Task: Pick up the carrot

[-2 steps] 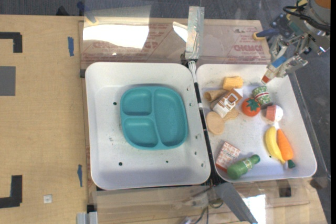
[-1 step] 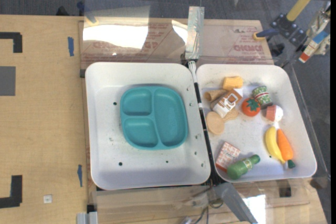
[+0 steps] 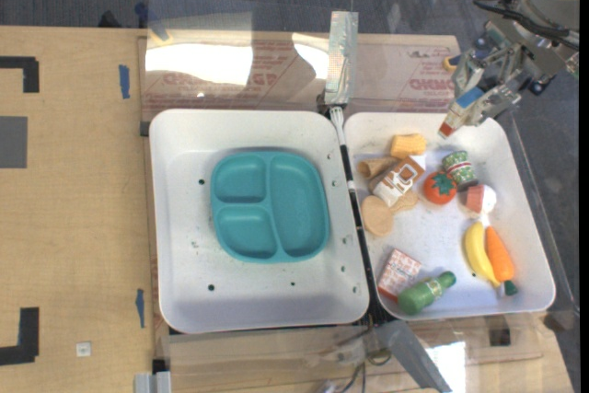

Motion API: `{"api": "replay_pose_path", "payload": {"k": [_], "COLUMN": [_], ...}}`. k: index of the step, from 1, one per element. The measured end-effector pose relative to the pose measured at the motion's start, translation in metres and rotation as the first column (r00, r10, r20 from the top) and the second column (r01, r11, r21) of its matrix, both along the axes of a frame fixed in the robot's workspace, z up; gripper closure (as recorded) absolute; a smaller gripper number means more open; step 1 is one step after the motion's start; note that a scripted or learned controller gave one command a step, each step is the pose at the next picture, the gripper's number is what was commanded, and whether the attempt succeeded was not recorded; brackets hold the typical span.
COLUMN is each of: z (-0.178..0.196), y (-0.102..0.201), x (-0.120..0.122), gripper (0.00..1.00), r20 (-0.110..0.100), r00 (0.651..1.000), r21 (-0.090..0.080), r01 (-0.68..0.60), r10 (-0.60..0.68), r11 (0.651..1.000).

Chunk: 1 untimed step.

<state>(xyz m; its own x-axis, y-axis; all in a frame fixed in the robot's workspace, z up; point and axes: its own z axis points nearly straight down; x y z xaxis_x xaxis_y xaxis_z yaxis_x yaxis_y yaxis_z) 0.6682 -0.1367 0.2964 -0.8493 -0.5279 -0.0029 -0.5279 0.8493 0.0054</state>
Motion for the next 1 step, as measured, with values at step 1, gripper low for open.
{"api": "replay_pose_path", "payload": {"k": [1], "z": [0.0669], "y": [-0.0757], "x": [-0.0006], "gripper": [1.00], "r20": [0.016], "r00": [0.999], "r21": [-0.009], "r01": [0.033], "r10": [-0.033], "r11": [0.999]}}
